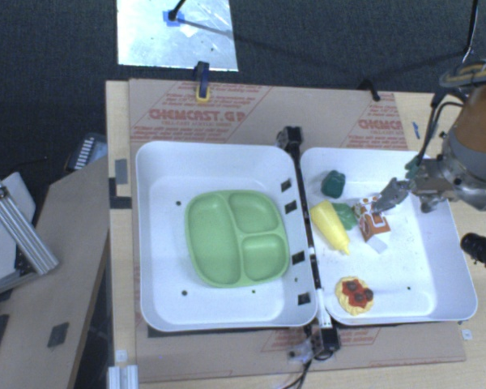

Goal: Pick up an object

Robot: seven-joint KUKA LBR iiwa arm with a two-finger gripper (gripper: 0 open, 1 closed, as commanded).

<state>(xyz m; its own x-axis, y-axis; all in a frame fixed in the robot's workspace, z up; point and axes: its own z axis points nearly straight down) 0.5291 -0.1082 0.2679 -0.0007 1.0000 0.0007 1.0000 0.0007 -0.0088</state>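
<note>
Gripper (pixel 382 203) hovers over small red-and-white toy carton (pixel 374 222) in right white bin (pixel 449 294); finger state unclear. Centre over carton, clear of yellow plastic corn (pixel 330 224), before closing.

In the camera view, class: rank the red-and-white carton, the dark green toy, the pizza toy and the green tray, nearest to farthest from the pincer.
1. Red-and-white carton, right bin, at the pincer.
2. Dark green toy, right bin, upper left.
3. Pizza toy, right bin, lower edge.
4. Green tray, left bin.
</note>
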